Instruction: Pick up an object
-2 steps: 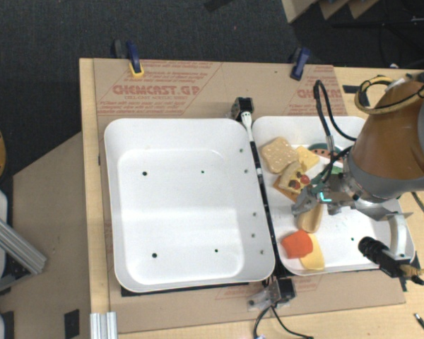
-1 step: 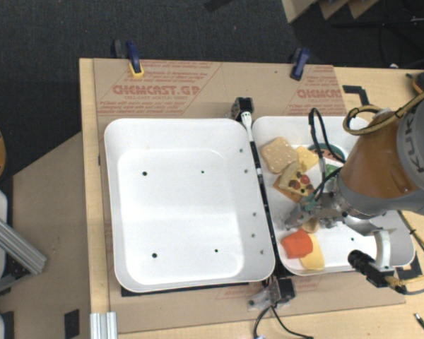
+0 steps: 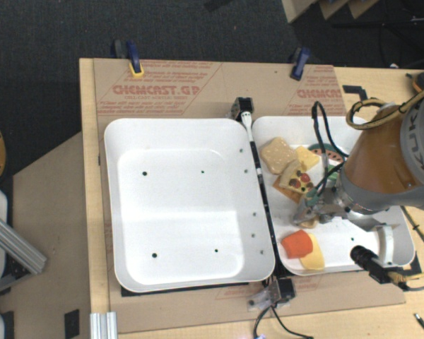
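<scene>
The right bin point(image 3: 403, 249) holds several toy food pieces: a tan bread-like piece point(image 3: 275, 154), a pizza slice with red dots point(image 3: 294, 182), a pale yellow piece point(image 3: 307, 158), an orange-red piece point(image 3: 297, 244) and a yellow piece point(image 3: 312, 260) by the front rim. My gripper point(image 3: 309, 214) reaches down into this bin from the right, just in front of the pizza slice and behind the orange-red piece. The arm's orange band point(image 3: 381, 161) and grey wrist cover the bin's right half.
The left bin point(image 3: 184, 196) lies beside the right one, with a black divider strip point(image 3: 258, 182) between them. Both rest on a cardboard sheet point(image 3: 198, 83) held by blue clamps point(image 3: 134, 56). Cables point(image 3: 321, 129) loop over the right bin's back rim.
</scene>
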